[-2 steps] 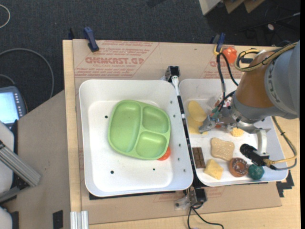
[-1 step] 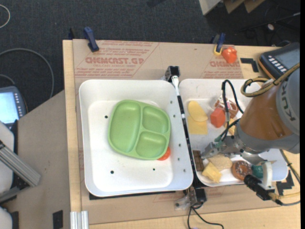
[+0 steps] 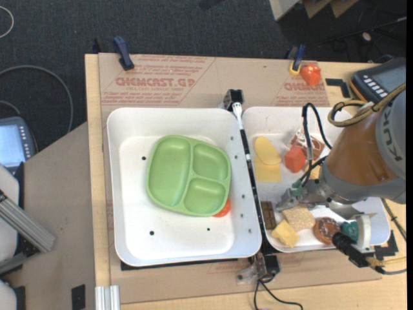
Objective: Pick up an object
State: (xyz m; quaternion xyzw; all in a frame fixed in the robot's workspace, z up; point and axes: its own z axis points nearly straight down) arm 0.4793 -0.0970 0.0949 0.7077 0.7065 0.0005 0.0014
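Observation:
The right bin point(image 3: 279, 117) holds several toy foods: a yellow rounded piece point(image 3: 264, 149), a yellow square slab point(image 3: 269, 172), a red block point(image 3: 295, 159), a speckled bread slice point(image 3: 300, 219), a yellow wedge point(image 3: 284, 234), a brown bar point(image 3: 267, 214) and a brown doughnut point(image 3: 324, 229). My gripper point(image 3: 292, 197) hangs low over the middle of this bin, just above the bread slice and below the red block. The grey and orange arm point(image 3: 361, 160) covers the bin's right part.
The left bin point(image 3: 117, 173) carries a green divided plate point(image 3: 188, 175) with a small orange piece point(image 3: 222, 210) poking out under its lower right edge. A teal and white object point(image 3: 353, 228) lies at the right bin's front right. An orange item point(image 3: 310, 75) sits on the bench behind the bins.

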